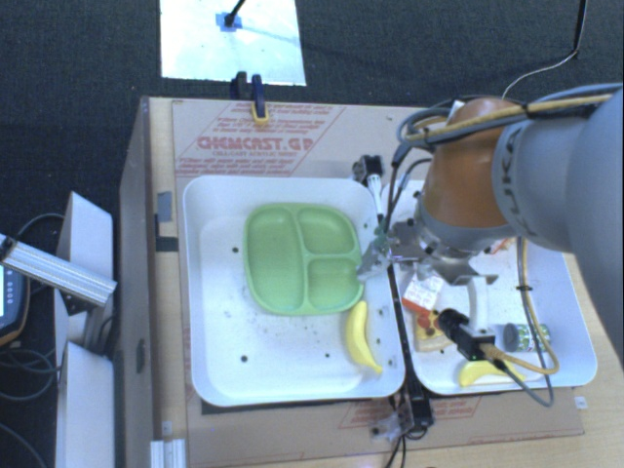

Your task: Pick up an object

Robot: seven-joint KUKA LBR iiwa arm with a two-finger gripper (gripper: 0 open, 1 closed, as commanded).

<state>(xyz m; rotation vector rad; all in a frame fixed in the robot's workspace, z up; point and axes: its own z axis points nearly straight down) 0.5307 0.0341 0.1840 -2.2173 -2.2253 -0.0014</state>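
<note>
Can't really tell what the gripper is doing, it's tucked under the wrist over the right bin, near the clutter. If it's after the banana in the left bin, it should come down centered. The arm hunches in from the right.

A green divided plate lies flat in the middle of the left bin. A yellow banana lies just beside the plate's near right corner, close to the bin's right wall. Small packaged items and another yellow piece lie in the right bin.
</note>
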